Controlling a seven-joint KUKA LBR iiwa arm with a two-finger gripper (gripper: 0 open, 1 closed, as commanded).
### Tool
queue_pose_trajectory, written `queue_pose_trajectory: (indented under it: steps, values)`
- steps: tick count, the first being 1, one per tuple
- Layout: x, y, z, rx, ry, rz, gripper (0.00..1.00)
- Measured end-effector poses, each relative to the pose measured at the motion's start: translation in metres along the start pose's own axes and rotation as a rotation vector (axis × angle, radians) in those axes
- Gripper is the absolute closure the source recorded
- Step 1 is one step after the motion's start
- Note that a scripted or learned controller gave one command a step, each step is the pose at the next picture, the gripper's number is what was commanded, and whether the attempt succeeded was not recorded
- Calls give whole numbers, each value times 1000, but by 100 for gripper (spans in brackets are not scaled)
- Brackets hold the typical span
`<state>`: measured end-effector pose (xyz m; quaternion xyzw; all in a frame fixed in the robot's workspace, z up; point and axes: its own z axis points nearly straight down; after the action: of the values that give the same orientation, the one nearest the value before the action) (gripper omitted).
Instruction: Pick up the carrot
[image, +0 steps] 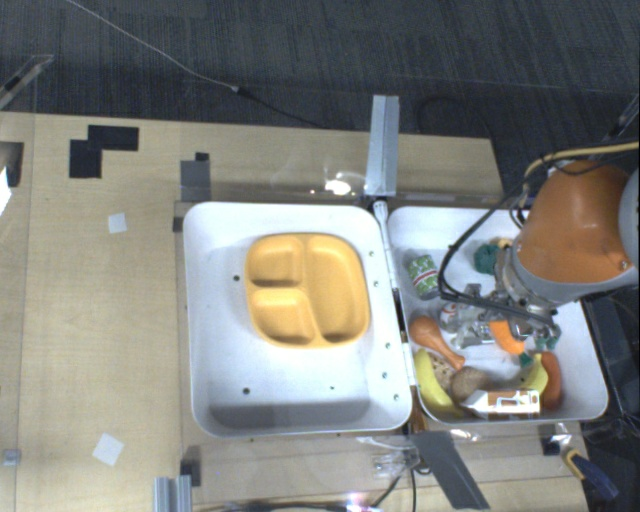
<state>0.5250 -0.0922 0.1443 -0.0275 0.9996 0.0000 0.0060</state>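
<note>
One carrot (508, 340) was seen just beneath the pincer (497, 322), whose grip could not be told, a yellow tray (305, 288) lying far left.

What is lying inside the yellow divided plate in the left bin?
Nothing shows in the yellow divided plate: all three compartments look bare. It sits in the left bin, and nothing covers it.

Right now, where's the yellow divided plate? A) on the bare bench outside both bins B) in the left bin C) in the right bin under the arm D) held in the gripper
B: the yellow plate lies flat in the middle of the left bin, apart from the toy food and the arm, which are over the right bin.
</note>
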Motion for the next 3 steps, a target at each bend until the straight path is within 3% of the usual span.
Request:
queue_pose_trajectory:
  steps: [1,2,3]
  values:
    - [-37,43,-75,0,-2,-288,100]
    - [4,-14,-7,-1,5,-453,100]
    - [4,-34,-113,7,-6,-481,100]
